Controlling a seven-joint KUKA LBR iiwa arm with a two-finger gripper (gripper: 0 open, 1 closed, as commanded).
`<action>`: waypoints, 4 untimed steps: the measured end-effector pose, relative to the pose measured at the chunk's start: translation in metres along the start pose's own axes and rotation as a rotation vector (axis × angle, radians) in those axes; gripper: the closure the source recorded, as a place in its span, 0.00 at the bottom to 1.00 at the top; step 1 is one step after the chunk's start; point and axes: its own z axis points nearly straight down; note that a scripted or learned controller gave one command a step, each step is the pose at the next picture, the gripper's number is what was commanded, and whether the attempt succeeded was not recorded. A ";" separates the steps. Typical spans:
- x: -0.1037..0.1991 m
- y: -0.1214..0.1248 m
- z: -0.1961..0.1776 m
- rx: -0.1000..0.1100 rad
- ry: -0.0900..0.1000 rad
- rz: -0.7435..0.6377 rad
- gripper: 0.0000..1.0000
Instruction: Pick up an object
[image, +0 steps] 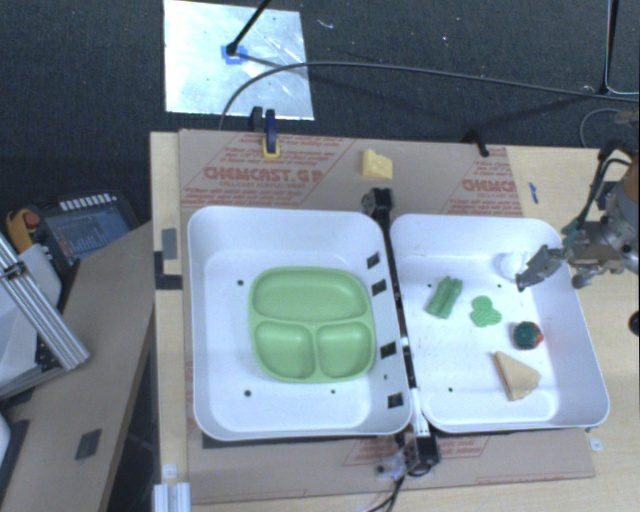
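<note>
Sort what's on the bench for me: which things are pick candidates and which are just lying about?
Belongs to the job:
- hand, over the right bin
- green ridged block
- small green leafy piece
- red-and-green round piece
- tan wedge

Just lying about:
- green divided plate in the left bin
- yellow block on the cardboard
- clamp
- pendant

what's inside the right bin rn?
Right bin holds four items: a green ridged block, a small green lumpy piece, a dark red-green ball, and a tan wedge. The tool hangs over the far right corner, covering some floor there.
</note>
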 end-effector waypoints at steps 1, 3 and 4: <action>0.000 0.002 -0.006 -0.011 -0.003 -0.003 0.00; -0.007 0.003 0.101 -0.007 -0.001 -0.001 0.00; -0.012 0.003 0.155 -0.027 -0.008 -0.003 0.00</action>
